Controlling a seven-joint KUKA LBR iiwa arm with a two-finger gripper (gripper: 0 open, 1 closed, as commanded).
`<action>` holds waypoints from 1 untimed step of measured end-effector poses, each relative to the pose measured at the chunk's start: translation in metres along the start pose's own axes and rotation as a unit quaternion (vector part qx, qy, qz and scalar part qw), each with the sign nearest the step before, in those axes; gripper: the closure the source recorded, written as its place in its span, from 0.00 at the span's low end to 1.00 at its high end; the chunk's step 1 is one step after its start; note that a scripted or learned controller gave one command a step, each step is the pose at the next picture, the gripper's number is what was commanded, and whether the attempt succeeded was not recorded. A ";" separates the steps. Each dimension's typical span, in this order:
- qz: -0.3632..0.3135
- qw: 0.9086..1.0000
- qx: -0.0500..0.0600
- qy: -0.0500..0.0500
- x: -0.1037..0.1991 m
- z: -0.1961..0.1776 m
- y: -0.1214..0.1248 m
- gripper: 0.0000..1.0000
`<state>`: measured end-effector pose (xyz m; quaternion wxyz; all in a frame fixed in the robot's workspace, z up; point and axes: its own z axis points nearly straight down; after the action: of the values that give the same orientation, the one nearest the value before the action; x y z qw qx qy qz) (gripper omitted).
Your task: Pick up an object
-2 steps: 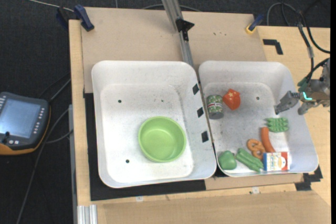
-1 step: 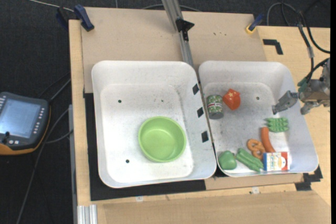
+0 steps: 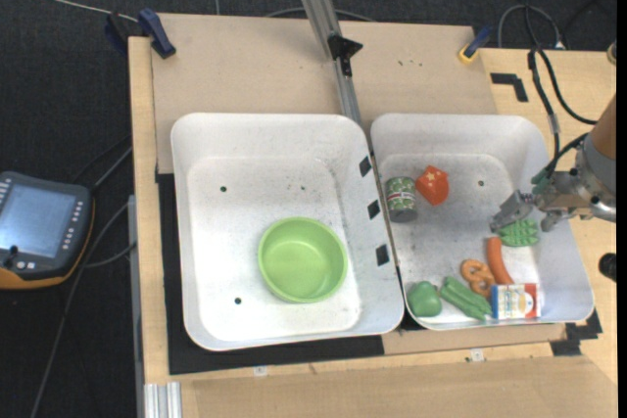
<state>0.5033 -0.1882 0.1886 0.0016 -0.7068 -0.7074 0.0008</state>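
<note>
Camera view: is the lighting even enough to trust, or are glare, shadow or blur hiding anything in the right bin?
Camera view: light is even and soft, with no hard glare on the right bin; shadows under the green can and red pepper are faint; the pincer looks slightly blurred and dark, so its state over the green leafy toy is unreadable; the green bowl is sharp.

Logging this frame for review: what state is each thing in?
green bowl: upright in left bin
can: upright, right bin
red pepper: beside can
carton: lying flat
gripper: low over leafy green toy
</note>
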 end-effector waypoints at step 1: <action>0.000 1.000 0.000 0.000 0.005 0.043 -0.003 0.00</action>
<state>0.4998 -0.1833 0.1453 0.0016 -0.7069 -0.7073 0.0008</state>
